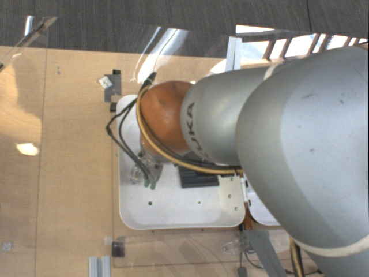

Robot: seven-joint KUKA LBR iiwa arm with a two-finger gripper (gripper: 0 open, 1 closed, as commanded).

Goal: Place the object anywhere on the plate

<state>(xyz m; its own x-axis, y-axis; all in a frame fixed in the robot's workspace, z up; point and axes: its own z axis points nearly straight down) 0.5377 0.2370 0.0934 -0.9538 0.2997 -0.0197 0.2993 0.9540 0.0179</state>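
Observation:
My gripper (147, 179) hangs below the orange wrist band (164, 117), low over the left part of the left white bin (173, 213). It is small and partly hidden by cables, and I see no object at it. The grey arm (271, 131) covers most of both bins, so whatever lies beneath it is hidden. A sliver of the right bin (260, 213) shows under the arm. A pale curved edge (221, 67) shows behind the arm; I cannot tell if it is the plate.
Bare white floor of the left bin lies along its front edge. Small black fittings sit on the wooden bench (63, 154) at the bin's far-left corner (114, 83) and near-left corner (117, 248). Left of the bins is open bench.

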